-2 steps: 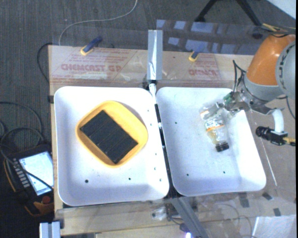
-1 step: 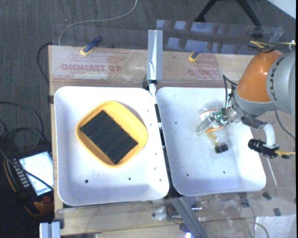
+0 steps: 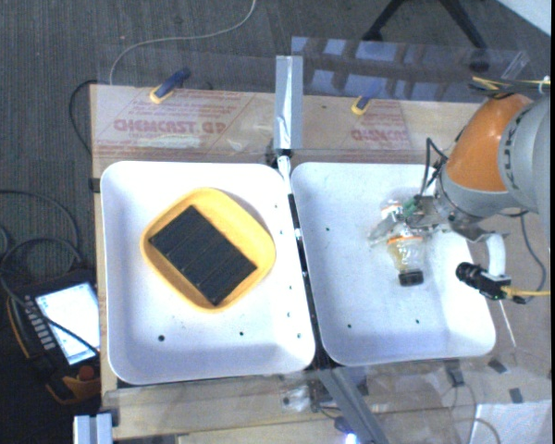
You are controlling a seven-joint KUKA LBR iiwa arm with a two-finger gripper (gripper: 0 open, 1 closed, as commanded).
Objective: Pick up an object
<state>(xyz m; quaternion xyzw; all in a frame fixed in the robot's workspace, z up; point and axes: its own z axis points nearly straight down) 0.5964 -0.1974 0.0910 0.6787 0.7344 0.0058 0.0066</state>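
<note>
A yellow dish (image 3: 259, 239) holding a black ribbed square pad (image 3: 203, 253) lies in the middle of the left bin (image 3: 129, 340). In the right bin (image 3: 351, 331), a small dark block (image 3: 410, 277) rests on the floor near the centre. My gripper (image 3: 403, 237) hangs low over the right bin's middle, right above and touching distance from that block, with shiny clear and orange parts around it. The arm's orange band (image 3: 486, 146) and grey wrist (image 3: 462, 202) come in from the right. Whether anything is gripped is hidden.
A black connector with a yellow cable (image 3: 479, 279) sticks out beside the wrist over the right bin's right wall. The ridge between the bins (image 3: 296, 239) runs down the centre. Two clamps (image 3: 169, 83) sit on the board behind.
</note>
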